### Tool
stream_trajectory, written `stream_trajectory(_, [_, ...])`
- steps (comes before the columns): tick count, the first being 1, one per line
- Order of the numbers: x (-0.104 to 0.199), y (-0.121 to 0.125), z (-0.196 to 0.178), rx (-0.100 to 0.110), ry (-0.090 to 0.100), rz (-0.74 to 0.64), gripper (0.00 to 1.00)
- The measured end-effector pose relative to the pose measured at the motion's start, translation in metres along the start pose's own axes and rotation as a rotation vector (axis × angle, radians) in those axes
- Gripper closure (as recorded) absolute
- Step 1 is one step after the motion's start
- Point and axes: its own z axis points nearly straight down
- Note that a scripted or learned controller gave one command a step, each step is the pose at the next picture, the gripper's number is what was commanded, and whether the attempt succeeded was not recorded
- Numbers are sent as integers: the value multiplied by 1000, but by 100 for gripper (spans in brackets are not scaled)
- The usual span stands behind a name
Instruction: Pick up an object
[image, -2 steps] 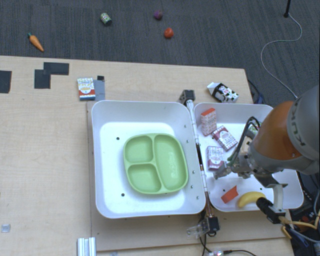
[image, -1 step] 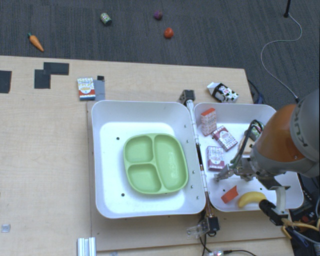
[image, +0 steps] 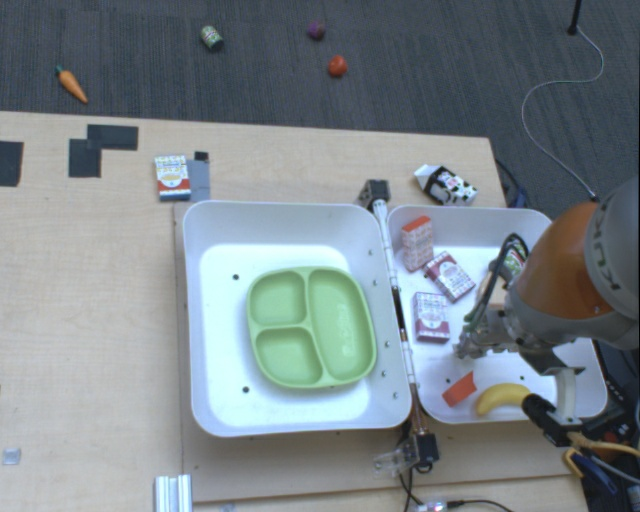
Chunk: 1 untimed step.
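The right bin (image: 530, 222) holds three small red-and-white cartons: one upright (image: 417, 243), one lying tilted (image: 449, 276), one flat (image: 431, 316). A red-orange block (image: 459, 389) and a yellow banana (image: 503, 398) lie near its front edge. A greenish item (image: 513, 262) peeks out behind the arm. My gripper (image: 470, 346) hangs low over the bin's middle, right of the flat carton and above the red-orange block. The arm's grey and orange body (image: 570, 280) hides the bin's right part.
The left bin (image: 195, 300) carries a green divided plate (image: 310, 326). On the bench behind the bins sit a small carton (image: 173, 177) and a black-and-white toy (image: 445, 184). Small toys, including a carrot (image: 71, 84), lie on the carpet beyond.
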Motion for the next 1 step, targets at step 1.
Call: stream_trajectory(1, [0, 0, 0, 0, 0, 0, 0])
